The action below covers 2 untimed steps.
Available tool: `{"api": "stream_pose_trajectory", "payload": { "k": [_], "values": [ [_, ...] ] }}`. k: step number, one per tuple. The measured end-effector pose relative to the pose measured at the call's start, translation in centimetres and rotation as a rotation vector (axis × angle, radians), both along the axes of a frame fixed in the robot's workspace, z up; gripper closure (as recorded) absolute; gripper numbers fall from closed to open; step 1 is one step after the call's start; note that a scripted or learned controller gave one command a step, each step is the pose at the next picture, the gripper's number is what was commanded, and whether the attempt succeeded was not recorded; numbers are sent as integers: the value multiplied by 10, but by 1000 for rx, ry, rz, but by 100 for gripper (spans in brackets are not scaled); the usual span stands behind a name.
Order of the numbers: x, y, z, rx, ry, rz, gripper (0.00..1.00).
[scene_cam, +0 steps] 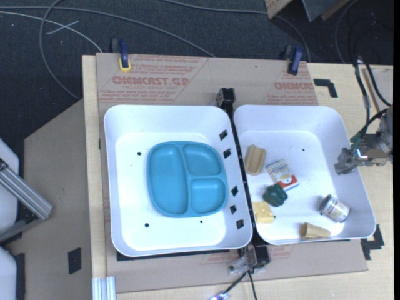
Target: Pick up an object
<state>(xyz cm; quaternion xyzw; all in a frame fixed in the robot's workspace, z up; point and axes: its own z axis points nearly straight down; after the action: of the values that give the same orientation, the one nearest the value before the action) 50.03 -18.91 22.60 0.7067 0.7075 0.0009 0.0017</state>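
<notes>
One fixed camera looks down, slanted, on both bins point(119, 167).

Small objects point(275, 194) in right bin point(325, 120)

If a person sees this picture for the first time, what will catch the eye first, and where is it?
The blue divided plate stands out most; it lies alone in the middle of the left bin. Next comes the cluster of small things in the right bin, among them a dark green object and a small can. The end effector sits at that bin's right rim.
</notes>
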Motion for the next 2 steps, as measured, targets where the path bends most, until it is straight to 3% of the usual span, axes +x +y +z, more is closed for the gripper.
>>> {"api": "stream_pose_trajectory", "payload": {
  "k": [2],
  "values": [
    [-7,103,14,5,5,6,100]
  ]
}}
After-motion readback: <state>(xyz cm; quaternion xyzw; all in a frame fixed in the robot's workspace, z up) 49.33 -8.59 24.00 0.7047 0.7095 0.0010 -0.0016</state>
